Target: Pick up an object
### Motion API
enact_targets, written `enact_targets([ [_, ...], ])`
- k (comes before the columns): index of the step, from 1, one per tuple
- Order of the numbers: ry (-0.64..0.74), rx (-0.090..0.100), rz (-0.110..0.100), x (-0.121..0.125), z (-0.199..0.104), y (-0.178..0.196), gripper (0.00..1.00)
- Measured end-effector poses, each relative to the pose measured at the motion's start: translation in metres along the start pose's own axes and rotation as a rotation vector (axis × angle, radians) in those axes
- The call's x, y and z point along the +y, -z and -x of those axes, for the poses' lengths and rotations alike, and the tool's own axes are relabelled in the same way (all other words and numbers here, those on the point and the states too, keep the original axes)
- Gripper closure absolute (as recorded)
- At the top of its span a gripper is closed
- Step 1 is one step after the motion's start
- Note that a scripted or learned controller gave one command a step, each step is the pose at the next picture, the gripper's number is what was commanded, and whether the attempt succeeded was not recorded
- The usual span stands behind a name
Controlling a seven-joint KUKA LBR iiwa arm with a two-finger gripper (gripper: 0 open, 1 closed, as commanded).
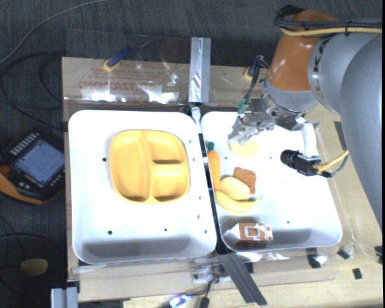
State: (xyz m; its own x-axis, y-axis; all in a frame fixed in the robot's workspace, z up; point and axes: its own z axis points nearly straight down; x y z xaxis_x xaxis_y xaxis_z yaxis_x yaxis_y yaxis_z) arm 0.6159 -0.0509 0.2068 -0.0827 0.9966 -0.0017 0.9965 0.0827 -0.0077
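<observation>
1. Pale yellow round piece lies near the back of the right bin, directly under the gripper.
2. Left bin holds a yellow divided tray.
3. A carrot lies along the right bin's left wall; beside it are a banana, a bread roll, a brown block and a small carton.
4. The gripper's fingers seem slightly spread, tips at the pale piece; contact is unclear.
</observation>
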Motion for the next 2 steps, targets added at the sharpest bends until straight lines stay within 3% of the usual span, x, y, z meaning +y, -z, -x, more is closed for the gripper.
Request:
enact_targets([
  [1,-0.287,-0.002,-0.002,0.021,-0.019,-0.027,1.0],
  [2,-0.143,-0.002,-0.001,0.048,0.05,-0.086,1.0],
])
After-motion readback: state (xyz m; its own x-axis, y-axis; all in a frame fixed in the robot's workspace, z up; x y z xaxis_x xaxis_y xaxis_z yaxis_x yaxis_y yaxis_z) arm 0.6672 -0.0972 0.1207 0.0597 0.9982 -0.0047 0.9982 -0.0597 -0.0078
